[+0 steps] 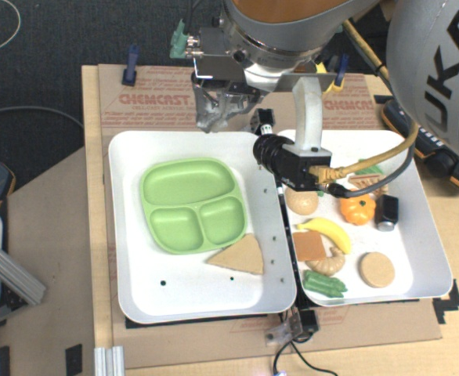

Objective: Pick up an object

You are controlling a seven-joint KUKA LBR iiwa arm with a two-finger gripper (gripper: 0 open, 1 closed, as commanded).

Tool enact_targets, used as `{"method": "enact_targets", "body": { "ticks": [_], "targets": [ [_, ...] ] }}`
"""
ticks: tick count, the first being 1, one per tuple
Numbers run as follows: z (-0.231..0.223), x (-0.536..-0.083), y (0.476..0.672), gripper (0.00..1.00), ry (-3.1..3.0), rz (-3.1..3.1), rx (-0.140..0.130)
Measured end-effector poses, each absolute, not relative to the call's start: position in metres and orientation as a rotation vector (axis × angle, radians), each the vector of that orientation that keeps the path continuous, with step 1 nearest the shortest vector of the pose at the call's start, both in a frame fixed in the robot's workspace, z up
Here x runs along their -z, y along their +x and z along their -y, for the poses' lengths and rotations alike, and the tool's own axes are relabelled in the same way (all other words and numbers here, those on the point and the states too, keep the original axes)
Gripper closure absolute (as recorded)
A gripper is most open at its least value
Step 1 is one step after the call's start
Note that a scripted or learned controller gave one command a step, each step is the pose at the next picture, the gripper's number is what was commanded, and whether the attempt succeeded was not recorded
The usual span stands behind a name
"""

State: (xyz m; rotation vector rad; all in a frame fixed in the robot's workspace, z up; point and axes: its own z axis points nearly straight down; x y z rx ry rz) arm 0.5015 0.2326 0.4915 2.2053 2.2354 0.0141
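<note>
My gripper (218, 110) hangs over the back rim of the left bin (121, 210), above the cardboard edge, with nothing seen in it. In that bin lie a green divided plate (190, 206) and a tan wedge-shaped slice (239, 255). The right bin (431, 245) holds several toy foods: a tan egg-shaped piece (301, 203), an orange pepper (358, 210), a yellow banana (327, 231), a brown square (308, 246), a round biscuit (377, 269) and green pods (325, 286). All of these sit well forward of the gripper.
A black device (289, 163) with a yellow cable juts from the arm over the divide between the bins. A small black block (386, 212) lies beside the pepper. Blue clamps (130, 65) hold the cardboard at the back.
</note>
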Motion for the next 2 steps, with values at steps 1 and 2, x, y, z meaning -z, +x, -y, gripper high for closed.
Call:
{"method": "enact_targets", "body": {
  "ticks": [1, 2],
  "targets": [
    [-0.204, -0.409, 0.477, 1.00, 2.227, -2.222, 0.015],
    [-0.157, -0.364, 0.479, 1.00, 2.230, -2.217, 0.011]
  ]
}}
